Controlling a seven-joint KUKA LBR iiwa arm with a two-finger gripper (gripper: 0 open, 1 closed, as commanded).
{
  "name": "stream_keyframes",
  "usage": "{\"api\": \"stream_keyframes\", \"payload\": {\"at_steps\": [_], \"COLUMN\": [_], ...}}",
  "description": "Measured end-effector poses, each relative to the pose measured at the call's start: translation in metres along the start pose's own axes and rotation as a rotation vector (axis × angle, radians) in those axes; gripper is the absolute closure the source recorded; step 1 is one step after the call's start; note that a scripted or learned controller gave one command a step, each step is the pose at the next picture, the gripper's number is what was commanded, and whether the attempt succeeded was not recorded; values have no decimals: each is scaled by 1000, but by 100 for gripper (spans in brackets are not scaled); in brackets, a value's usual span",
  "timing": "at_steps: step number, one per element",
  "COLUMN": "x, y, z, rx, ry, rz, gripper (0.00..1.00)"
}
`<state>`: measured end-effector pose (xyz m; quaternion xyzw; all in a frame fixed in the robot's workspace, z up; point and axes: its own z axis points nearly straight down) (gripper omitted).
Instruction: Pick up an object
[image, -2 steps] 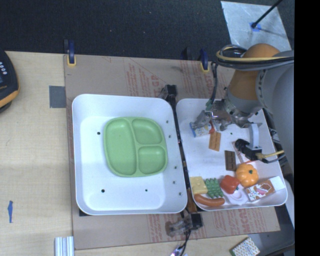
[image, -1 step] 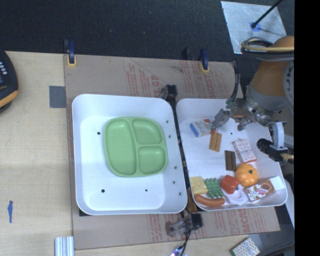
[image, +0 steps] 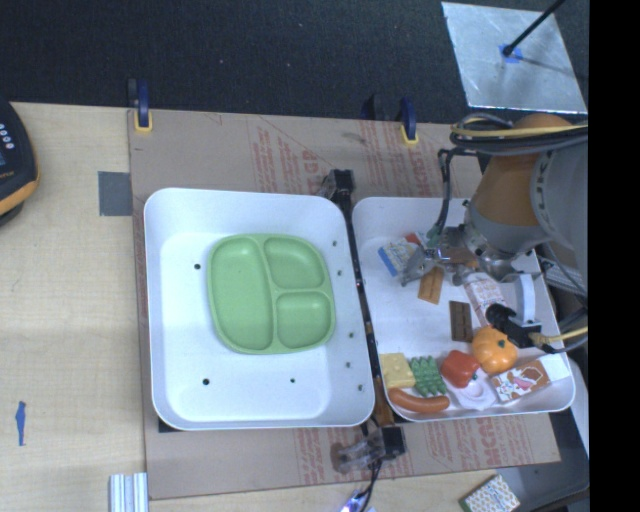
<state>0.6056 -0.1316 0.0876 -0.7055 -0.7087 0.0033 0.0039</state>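
My gripper (image: 428, 258) hangs low over the far part of the right bin (image: 372, 300), under the grey arm with its orange band (image: 510, 190). Beneath and beside it lie a blue-and-white packet (image: 392, 258) and a small brown block (image: 430, 288); whether it touches either I cannot tell. Closer to the front of this bin lie a dark brown bar (image: 460, 320), an orange fruit (image: 494, 350), a red tomato (image: 458, 367), a yellow cheese wedge (image: 396, 369), a green piece (image: 427, 375) and a sausage (image: 420, 402).
The left bin (image: 175, 300) holds a green divided plate (image: 270, 293). A printed carton (image: 522, 380) and a pale bottle (image: 483, 293) lie at the right bin's right side. Cables run beside the arm. A dark device (image: 12, 160) sits at the bench's left edge.
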Motion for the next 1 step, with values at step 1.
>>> {"api": "stream_keyframes", "payload": {"at_steps": [1], "x": [-2], "y": [2], "z": [-15], "rx": [-5], "ry": [-2], "rz": [0], "gripper": [100]}}
